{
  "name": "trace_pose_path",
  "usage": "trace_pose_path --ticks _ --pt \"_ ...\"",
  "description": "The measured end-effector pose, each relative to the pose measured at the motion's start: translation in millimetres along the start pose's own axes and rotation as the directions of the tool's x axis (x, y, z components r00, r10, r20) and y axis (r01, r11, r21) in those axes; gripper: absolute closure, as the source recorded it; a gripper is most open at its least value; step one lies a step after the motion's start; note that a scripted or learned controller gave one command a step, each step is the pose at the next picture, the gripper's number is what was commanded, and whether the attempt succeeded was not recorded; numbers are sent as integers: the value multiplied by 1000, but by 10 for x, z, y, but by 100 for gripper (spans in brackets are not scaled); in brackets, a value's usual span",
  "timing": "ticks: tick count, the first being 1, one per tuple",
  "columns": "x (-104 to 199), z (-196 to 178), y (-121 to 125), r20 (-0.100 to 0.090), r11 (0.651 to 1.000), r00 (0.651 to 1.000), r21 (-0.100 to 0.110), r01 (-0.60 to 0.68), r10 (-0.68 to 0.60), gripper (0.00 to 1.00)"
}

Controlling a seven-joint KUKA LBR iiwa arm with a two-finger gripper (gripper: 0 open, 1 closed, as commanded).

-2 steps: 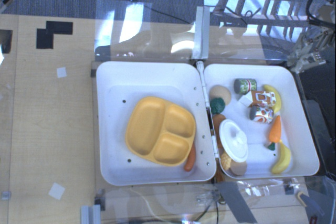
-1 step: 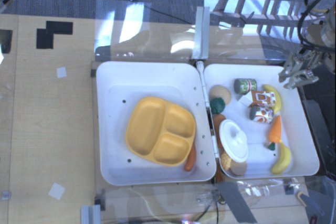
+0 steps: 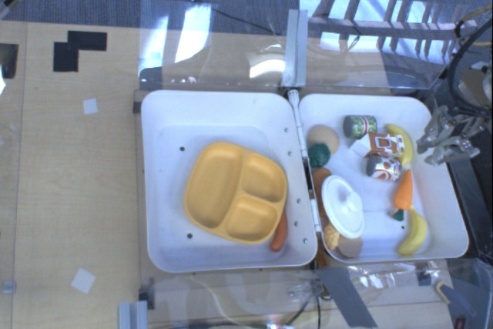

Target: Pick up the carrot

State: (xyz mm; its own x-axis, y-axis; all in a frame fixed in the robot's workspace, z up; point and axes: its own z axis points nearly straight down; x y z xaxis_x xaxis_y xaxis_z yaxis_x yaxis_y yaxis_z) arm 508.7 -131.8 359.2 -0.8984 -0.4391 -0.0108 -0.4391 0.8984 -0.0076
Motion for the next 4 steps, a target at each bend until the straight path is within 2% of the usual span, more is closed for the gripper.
trace_pose_path --ticks 1,2,3,4 --pt "-666 -31 -157 0 996 996 -3 85 -85 100" --pt "-98 381 -326 -3 966 966 -4 260 -260 100" --pt "-135 243 -323 6 965 965 5 261 -262 100" --pt "-807 -205 -660 2 879 879 -1 477 -477 100"
